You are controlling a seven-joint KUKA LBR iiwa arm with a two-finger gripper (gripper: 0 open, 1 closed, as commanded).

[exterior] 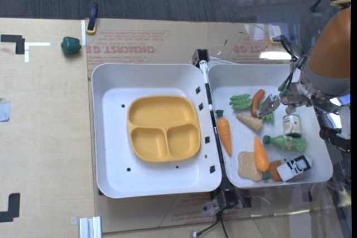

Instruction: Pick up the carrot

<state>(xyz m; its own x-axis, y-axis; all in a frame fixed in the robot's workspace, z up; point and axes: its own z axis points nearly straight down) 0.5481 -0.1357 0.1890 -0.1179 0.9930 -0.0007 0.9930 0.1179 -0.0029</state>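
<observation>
Two orange carrots lie in the right bin (pixel 321 147). One carrot (pixel 224 134) with a green top rests along the bin's left wall. The second carrot (pixel 260 154) lies nearer the front, its tip over a slice of toast (pixel 249 166). My gripper (pixel 269 106) hangs over the middle of the right bin, beside a red sausage (pixel 256 101) and above a pale cone-shaped vegetable (pixel 249 121). It looks open, with nothing between its fingers. It is up and to the right of both carrots, touching neither.
The right bin also holds a green pea pod (pixel 241 101), a small can (pixel 290 124), a green bottle (pixel 286 143) and a black-and-white box (pixel 294 167). A yellow divided plate (pixel 164 127) sits in the left bin (pixel 106 136). A green object (pixel 71 45) lies on the bench.
</observation>
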